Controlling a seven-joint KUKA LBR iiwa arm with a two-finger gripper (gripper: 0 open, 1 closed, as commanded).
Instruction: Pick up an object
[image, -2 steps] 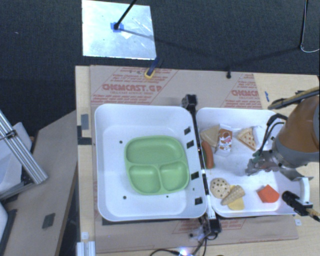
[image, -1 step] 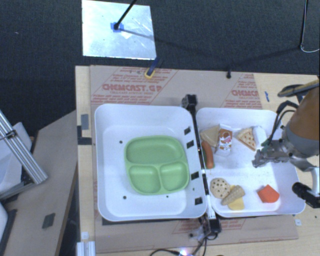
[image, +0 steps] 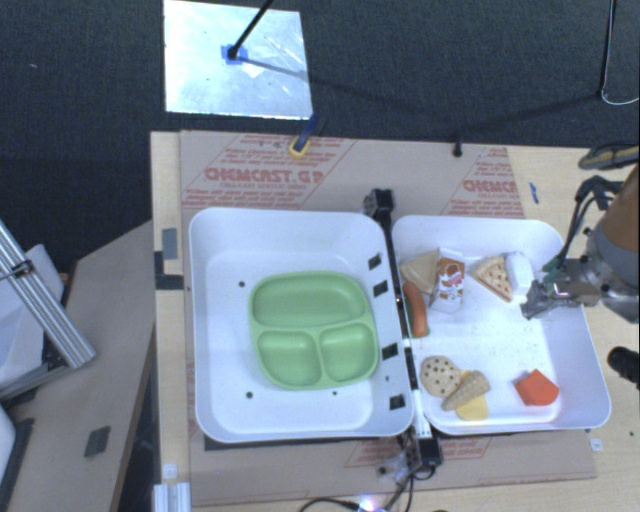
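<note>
Objects for picking were gathered in the right bin (image: 575, 395), one of two shallow white bins set side by side on a tabletop (image: 110, 300). The tabletop was covered under the bins by a brown cardboard sheet (image: 260, 165) with red lettering.

The left bin (image: 215, 300) was occupied by a light green divided plate (image: 310, 328), laid flat near the bin's centre, with one long compartment at the far side and two smaller ones at the near side.

In the right bin, a tan wedge (image: 420, 270) was seen at the far left, touching a small carton (image: 450, 283) with a red and white print. Just beside the carton, toward the right, a pizza slice (image: 493, 276) was laid flat. An orange carrot (image: 416, 308) was stretched along the bin's left wall, just below the tan wedge. Near the front edge, a round cookie (image: 437, 375) with dark specks was placed beside a tan bread piece (image: 466, 386) that overlapped a yellow piece (image: 474, 407). An orange-red block (image: 538, 389) was set apart at the front right.

The pincer (image: 537, 300) was positioned over the right side of this bin, near a white item (image: 518, 270) lying beside the pizza slice. Whether the pincer was spread or pressed together could not be told, as it was seen as a blurred grey mass. The grey arm (image: 610, 265) was extended in from the right.
</note>
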